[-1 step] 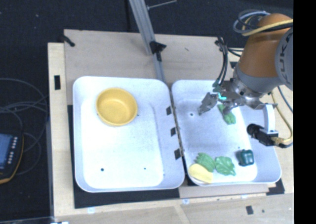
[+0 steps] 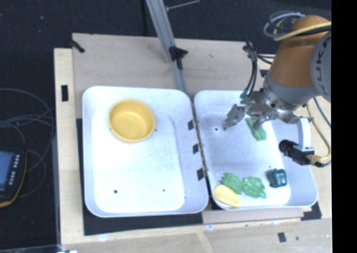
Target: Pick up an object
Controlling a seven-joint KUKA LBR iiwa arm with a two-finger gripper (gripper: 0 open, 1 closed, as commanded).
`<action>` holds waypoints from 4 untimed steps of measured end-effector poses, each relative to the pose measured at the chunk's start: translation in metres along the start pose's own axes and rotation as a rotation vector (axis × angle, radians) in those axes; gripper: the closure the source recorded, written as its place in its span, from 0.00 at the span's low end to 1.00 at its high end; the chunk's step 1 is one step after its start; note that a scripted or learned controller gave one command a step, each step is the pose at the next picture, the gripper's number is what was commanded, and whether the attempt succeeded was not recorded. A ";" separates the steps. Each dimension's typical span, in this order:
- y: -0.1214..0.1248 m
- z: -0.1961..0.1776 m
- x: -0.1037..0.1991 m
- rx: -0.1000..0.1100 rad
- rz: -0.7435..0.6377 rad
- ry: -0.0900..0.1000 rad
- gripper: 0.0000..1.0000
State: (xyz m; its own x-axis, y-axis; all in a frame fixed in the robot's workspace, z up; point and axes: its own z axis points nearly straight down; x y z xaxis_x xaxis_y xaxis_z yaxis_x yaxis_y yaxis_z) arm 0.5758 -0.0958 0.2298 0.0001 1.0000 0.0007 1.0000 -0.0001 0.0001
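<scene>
1. The grey arm (image 2: 295, 67) with its orange band reaches in from the right and hangs over the upper part of the right bin (image 2: 223, 151).
2. The claw (image 2: 245, 119) points down and left over the bin. Its two fingers (image 2: 231, 119) look spread apart, and nothing is visible between them, though the view is too small to be sure of how wide the gap is.
3. A small green object (image 2: 259, 132) lies just below the claw's right side, close to it; whether they touch cannot be told.
4. Near the right bin's front edge lie four more things: a pale yellow piece (image 2: 226, 195) in the front left corner, a green leafy piece (image 2: 231, 181) touching it, a second green piece (image 2: 254, 187) just beside that, and a dark teal object (image 2: 276, 177) further right, apart from the others.
5. The left bin (image 2: 139, 179) holds a yellow bowl (image 2: 132, 120), upright, in its upper left part.
6. Both bins sit side by side on the table (image 2: 122, 56).
</scene>
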 end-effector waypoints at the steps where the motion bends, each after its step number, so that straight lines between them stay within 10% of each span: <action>1: 0.001 0.063 0.000 0.005 0.001 -0.001 0.00; 3: 0.000 0.130 -0.012 0.001 0.001 -0.002 0.00; 4: 0.000 0.119 -0.011 -0.002 0.002 0.000 1.00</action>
State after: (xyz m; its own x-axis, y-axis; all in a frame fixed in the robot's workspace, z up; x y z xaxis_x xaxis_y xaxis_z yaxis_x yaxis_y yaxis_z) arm 0.5762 -0.1070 0.1112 0.0018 1.0000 0.0011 1.0000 -0.0018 0.0018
